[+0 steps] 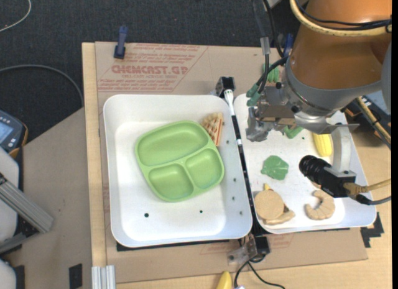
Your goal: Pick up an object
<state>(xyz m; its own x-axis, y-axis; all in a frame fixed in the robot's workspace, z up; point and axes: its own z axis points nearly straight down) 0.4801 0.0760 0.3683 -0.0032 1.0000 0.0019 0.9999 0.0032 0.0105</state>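
While the gripper [256, 133] hangs low over the upper left corner of the right bin [295, 187], close to the wall it shares with the left bin [124, 157], the camera view shows nothing caught in it. The bulk of the arm [339, 39] hides its working end, so I cannot tell whether it is released or clenched. I judge the step to be the approach, with no pick made yet. The nearest candidates lie in the same bin: a green leaf [274, 168] flat on the floor just below the gripper and apart from it, and a green scrap [293, 132] just beside it, partly under the wrist. Farther off are a yellow piece [322, 143] on the far side, a round biscuit [271, 207] at the near edge and a curled pastry [320, 207] beside it. The left bin holds a green plate [179, 160] with a waffle piece [213, 127] at its corner, both well away. The next move likely calls for centring over one item, probably the leaf, then descending to the floor, since it lies thin and flat and could slip out of a shallow pinch.
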